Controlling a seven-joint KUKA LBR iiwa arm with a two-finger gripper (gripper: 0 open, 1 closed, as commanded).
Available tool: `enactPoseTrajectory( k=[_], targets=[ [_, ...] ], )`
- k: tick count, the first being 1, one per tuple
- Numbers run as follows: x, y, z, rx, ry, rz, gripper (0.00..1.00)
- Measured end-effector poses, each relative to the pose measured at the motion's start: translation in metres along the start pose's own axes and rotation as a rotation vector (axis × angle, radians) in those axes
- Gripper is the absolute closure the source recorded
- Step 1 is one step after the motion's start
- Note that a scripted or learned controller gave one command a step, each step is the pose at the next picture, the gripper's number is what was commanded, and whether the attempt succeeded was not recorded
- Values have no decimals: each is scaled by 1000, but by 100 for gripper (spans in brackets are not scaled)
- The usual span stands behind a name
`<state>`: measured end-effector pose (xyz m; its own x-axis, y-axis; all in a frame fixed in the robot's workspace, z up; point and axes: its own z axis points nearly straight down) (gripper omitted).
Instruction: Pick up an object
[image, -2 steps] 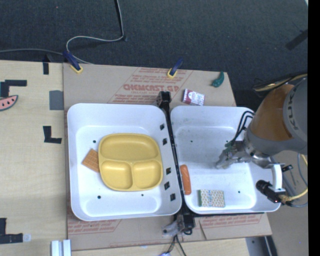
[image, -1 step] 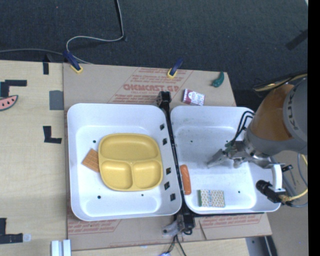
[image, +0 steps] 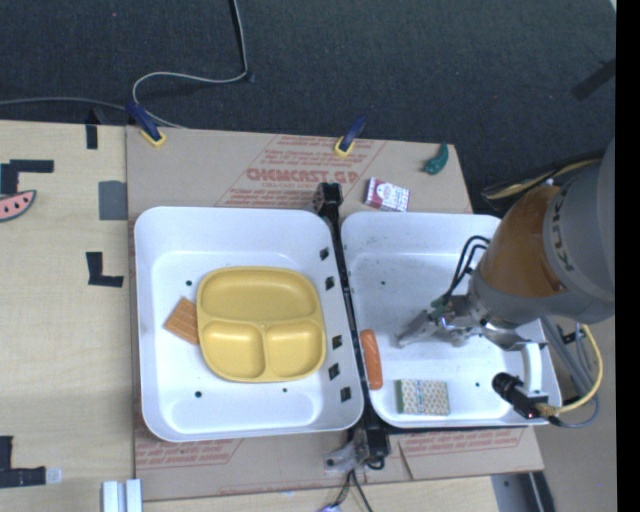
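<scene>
- The yellow divided plate (image: 262, 323) fills the left bin (image: 160, 240), over an orange wafer-like piece (image: 183, 321); rigid, light, but wide and slick, so best taken by its rim.
- The orange carrot-like piece (image: 371, 359) lies against the right bin's (image: 420, 228) left wall, small and probably light; pinch it across its narrow middle.
- The speckled sponge-like pad (image: 423, 397) looks soft.
- The end effector (image: 405, 337) hovers just right of the carrot-like piece, fingers spread, empty.
</scene>
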<state>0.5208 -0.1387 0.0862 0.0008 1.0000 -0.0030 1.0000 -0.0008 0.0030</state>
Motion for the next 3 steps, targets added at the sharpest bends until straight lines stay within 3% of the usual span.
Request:
enactPoseTrajectory(
  k=[1, 3],
  targets=[
    [-1, 1, -10, -3, -2, 0, 100],
    [0, 1, -28, -1, 0, -1, 100]
  ],
)
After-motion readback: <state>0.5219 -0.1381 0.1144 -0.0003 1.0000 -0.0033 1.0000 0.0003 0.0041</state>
